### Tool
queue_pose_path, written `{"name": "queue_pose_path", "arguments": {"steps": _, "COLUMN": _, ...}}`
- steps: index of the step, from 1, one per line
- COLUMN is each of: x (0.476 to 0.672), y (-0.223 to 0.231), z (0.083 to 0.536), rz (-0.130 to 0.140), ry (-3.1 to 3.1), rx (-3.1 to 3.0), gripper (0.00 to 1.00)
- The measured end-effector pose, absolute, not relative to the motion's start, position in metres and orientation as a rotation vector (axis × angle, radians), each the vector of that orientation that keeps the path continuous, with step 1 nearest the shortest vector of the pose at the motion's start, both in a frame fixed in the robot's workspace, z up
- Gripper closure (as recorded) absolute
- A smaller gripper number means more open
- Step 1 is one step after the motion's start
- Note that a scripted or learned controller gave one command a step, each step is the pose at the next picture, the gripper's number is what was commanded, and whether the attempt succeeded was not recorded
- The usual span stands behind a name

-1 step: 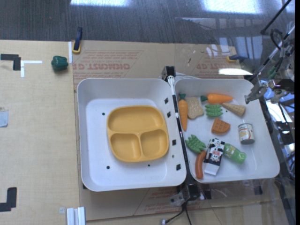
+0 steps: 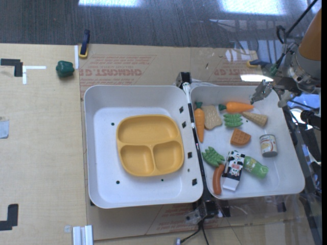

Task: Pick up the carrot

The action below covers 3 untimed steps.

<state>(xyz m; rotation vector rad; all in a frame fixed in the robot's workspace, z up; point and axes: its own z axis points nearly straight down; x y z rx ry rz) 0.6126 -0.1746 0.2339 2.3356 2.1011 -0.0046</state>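
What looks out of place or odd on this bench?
A green toy lies alone on the bench, left of both bins, while the other toy foods sit in the right bin. A milk carton there lies tipped on its side. Nothing looks spilled or broken.

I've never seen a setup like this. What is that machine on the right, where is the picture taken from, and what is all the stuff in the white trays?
One fixed camera looks down at a slant on a bench. The machine at the right is a robot arm; its gripper hovers above the right bin, holding nothing. That bin holds toy food: two carrots, a bread slice, a waffle, a can, a milk carton, a sausage and green vegetables. The left bin holds a yellow divided plate.
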Motion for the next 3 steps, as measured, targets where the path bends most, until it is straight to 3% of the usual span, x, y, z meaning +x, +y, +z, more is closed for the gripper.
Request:
{"name": "queue_pose_path", "arguments": {"steps": 1, "x": 0.659, "y": -0.134, "z": 0.093, "rz": -0.001, "ry": 1.850, "rx": 2.537, "gripper": 0.00}}
{"name": "queue_pose_path", "arguments": {"steps": 2, "x": 0.656, "y": -0.195, "z": 0.098, "rz": -0.001, "ry": 2.172, "rx": 2.262, "gripper": 0.00}}
{"name": "queue_pose_path", "arguments": {"steps": 3, "x": 0.660, "y": -0.203, "z": 0.097, "rz": -0.011, "ry": 1.767, "rx": 2.625, "gripper": 0.00}}
